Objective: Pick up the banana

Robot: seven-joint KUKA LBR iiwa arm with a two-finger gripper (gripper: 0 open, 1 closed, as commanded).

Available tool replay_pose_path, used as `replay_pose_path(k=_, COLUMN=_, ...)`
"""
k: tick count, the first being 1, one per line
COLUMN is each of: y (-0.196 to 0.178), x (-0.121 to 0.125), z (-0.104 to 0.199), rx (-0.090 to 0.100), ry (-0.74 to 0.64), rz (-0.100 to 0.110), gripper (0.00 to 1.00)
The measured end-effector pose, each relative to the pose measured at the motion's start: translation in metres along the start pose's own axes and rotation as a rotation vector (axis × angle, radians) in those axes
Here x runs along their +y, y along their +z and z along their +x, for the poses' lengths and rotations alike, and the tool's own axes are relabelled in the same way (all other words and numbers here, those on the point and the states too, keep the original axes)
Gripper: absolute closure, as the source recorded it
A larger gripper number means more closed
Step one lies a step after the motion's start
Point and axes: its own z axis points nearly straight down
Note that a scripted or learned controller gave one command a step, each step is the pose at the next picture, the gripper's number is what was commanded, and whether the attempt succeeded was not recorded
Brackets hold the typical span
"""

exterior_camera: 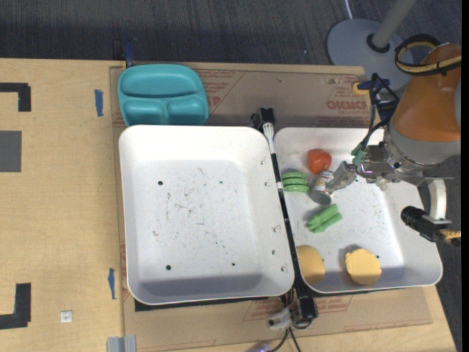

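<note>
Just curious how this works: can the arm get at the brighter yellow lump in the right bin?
Probably yes. The yellow lump lies uncovered, apart from its duller neighbour, and the gripper hangs over the same right bin, near a green piece.

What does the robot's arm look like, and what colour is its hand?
The arm is chunky and rounded, with a big orange band above a grey wrist. Black and yellow cables loop over its top. The gripper is silvery grey metal, narrow and pointy, sticking out from a boxy grey block with small bits and wires on it.
</note>
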Motion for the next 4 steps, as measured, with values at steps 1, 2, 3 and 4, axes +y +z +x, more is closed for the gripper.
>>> replay_pose_path(k=1, y=0.016, x=-0.054, z=0.109, rx=0.000, ry=0.134, rz=0.003, gripper=0.00)
replay_pose_path(k=2, y=0.016, x=-0.069, z=0.187, rx=0.000, ry=0.215, rz=0.002, gripper=0.00)
replay_pose_path(k=3, y=0.072, x=-0.066, z=0.205, rx=0.004, ry=0.002, rz=-0.008, gripper=0.00)
replay_pose_path(k=4, y=0.026, x=-0.069, z=0.275, rx=0.000, ry=0.288, rz=0.000, gripper=0.00)
